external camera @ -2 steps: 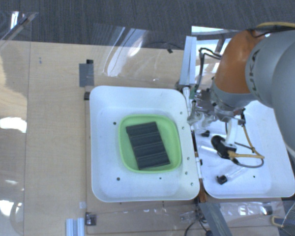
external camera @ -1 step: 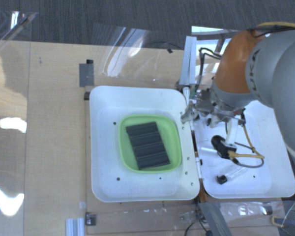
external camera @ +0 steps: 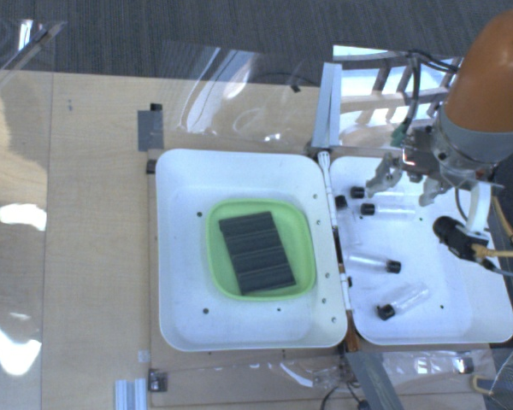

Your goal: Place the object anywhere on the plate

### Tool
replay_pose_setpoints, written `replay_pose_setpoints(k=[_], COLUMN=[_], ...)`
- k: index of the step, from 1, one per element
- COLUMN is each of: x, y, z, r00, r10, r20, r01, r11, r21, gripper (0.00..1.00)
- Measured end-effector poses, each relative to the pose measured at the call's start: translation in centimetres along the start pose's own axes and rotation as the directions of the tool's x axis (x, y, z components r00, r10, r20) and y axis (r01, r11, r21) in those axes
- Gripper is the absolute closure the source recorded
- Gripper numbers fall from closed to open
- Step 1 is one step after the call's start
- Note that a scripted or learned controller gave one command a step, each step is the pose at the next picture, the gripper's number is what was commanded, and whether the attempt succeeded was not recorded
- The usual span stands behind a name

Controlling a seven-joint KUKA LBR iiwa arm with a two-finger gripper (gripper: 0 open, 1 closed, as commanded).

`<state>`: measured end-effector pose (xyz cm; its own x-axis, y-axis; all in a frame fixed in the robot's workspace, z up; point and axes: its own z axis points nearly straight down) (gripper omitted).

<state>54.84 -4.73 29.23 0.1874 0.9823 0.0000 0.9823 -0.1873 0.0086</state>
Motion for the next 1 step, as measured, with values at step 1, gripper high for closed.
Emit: replay_pose_setpoints(k=[1], x=[-6.56], y=[-4.74], z=[-4.67], r00=[1.0], r10=[0.019], r20=[0.001], r01=[-0.019], r11=[1.0], r21=[0.0], gripper=[0.0])
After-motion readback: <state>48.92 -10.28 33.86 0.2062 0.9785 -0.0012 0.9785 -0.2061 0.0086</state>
